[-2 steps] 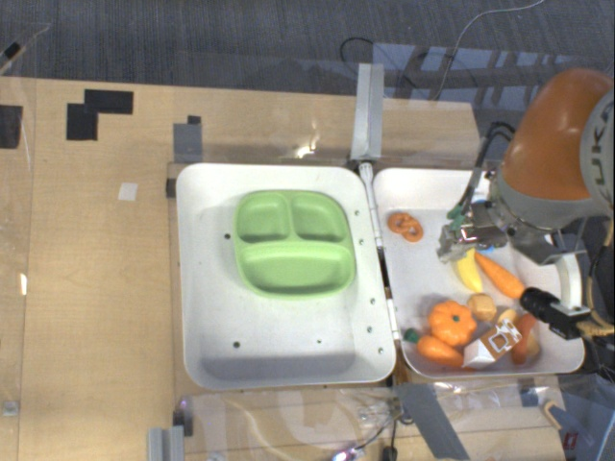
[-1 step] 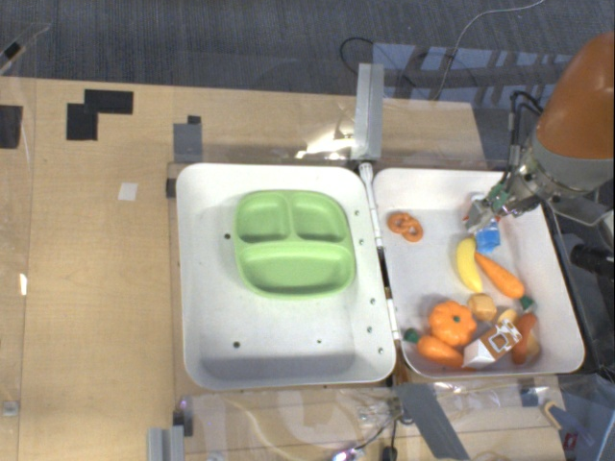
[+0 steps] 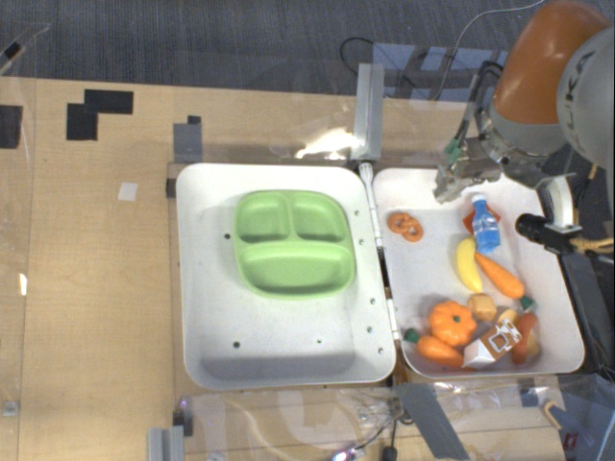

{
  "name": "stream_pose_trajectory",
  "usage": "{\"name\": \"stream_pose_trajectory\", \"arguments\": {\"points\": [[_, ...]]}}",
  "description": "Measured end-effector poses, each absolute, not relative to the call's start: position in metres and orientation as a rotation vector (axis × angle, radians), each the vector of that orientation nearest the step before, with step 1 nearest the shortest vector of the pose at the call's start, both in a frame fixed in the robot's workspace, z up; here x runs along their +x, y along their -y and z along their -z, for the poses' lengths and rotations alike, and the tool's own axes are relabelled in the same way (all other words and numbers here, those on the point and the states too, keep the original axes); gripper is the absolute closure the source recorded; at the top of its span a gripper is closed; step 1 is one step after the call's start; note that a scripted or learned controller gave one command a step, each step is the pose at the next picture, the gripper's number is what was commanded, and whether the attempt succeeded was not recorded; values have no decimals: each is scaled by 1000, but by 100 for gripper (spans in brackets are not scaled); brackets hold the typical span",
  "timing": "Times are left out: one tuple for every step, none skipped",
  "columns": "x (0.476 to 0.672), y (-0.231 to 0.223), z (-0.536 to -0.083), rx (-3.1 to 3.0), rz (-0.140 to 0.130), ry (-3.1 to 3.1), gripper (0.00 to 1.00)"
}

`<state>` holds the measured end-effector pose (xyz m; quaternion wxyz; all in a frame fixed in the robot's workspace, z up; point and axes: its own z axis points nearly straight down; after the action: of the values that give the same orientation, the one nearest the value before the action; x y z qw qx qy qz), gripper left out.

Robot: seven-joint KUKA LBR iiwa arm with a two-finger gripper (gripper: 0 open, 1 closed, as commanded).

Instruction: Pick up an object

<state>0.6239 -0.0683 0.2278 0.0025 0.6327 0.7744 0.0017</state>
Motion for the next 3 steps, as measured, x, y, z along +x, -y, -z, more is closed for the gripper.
{"name": "stream_pose_trajectory", "arguments": {"points": [[624,68,-228,1984,-5,-2429,0],[615,118,-215,2015,-5,-2403,0],[617,143,-97,1673,-6,-2650,0]]}}
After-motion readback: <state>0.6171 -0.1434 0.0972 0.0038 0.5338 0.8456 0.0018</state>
